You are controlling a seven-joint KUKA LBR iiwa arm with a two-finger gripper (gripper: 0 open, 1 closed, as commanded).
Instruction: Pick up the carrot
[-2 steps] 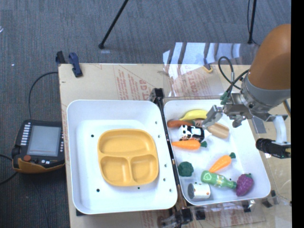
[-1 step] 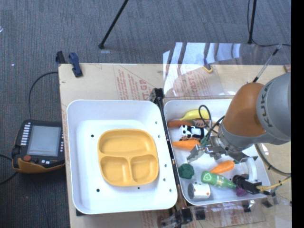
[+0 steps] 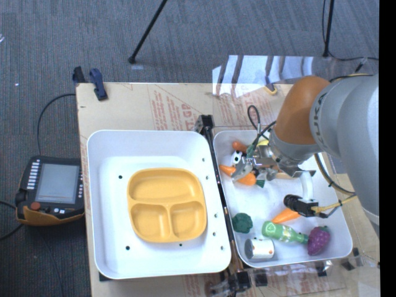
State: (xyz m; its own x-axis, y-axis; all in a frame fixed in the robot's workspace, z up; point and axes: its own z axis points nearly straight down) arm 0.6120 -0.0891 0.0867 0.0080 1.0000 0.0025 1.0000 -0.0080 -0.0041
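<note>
Hovering low with the gripper point(image 3: 252, 173) right over an orange carrot point(image 3: 247, 179), grasp not confirmed, jaw state impossible to tell, lifting left.

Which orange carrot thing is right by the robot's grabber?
The orange carrot piece at the gripper, near the right bin's top. The other orange carrot lies lower, beside the green bottle.

Likely a lab: tripod legs point(image 3: 154, 23), teach pendant point(image 3: 52, 187).
</note>
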